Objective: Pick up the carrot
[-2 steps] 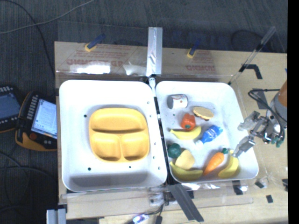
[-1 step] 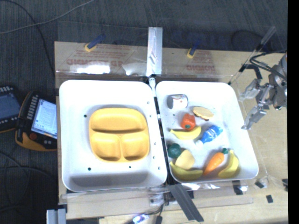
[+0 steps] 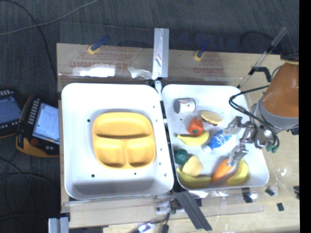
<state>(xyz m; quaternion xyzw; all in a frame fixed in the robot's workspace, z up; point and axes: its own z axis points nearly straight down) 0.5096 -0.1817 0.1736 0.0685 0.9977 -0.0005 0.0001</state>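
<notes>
The orange carrot (image 3: 222, 169) lies tilted near the front right corner of the right bin (image 3: 252, 182), between a long yellow banana (image 3: 195, 181) and another yellow fruit (image 3: 240, 173). My gripper (image 3: 237, 140) reaches in from the right over that bin, above and slightly right of the carrot. Its two fingers stand spread apart and open, with nothing between them. The lower fingertip (image 3: 238, 155) hangs just over the carrot's upper end. The grey arm with its orange band (image 3: 283, 92) sits at the right edge.
The right bin also holds a silver can (image 3: 184, 105), a round biscuit-like item (image 3: 211, 116), a red pepper (image 3: 196, 126), a small banana (image 3: 194, 139), a blue bottle (image 3: 218, 141), a green item (image 3: 181, 156) and a yellow fruit (image 3: 192, 166). A yellow divided tray (image 3: 125, 139) lies in the left bin (image 3: 77, 130).
</notes>
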